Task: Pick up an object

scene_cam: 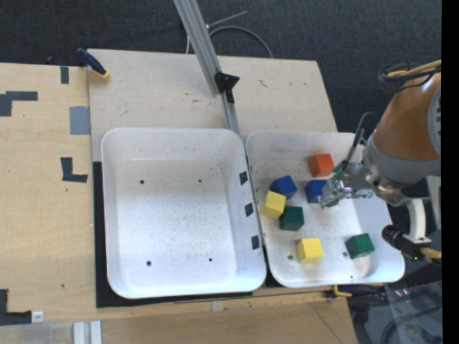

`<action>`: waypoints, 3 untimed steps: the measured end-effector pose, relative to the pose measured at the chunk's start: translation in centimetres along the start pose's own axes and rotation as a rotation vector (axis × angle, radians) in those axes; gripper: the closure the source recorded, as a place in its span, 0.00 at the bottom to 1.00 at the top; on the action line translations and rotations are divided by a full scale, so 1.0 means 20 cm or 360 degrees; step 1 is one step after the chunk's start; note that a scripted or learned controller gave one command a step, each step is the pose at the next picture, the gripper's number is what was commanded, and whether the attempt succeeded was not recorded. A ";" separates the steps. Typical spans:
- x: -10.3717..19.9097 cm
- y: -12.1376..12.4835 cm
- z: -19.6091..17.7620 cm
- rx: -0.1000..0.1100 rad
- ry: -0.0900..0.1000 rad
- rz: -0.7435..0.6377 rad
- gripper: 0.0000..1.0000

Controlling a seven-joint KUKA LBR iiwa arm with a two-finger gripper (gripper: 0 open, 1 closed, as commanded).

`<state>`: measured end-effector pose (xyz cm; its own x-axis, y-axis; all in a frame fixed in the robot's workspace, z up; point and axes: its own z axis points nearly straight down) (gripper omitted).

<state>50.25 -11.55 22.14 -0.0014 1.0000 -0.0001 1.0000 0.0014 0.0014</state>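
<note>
Blue cube (316,190), the nearest pick, lies in the right bin (380,271) just beside the gripper (331,194). Whether the gripper is wide or narrow I cannot tell. To do this well, centre over the cube and descend straight, keeping clear of the other blue cube (284,185) and the orange cube (321,165).

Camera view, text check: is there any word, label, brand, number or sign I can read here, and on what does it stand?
None can be read.
The coloured blocks in the right bin have plain faces.
The grey tape pieces on the bench carry no writing.
The arm and its pincer show no legible marking.
</note>
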 end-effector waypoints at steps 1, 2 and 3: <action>0.23 0.08 -0.05 0.0003 0.0003 -0.0008 1.00; 0.48 0.17 0.00 0.0005 0.0002 -0.0008 1.00; 0.77 0.21 -0.06 0.0003 0.0004 -0.0010 1.00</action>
<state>54.41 3.81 23.39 -0.0079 1.0000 0.0023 1.0000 0.0079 -0.0008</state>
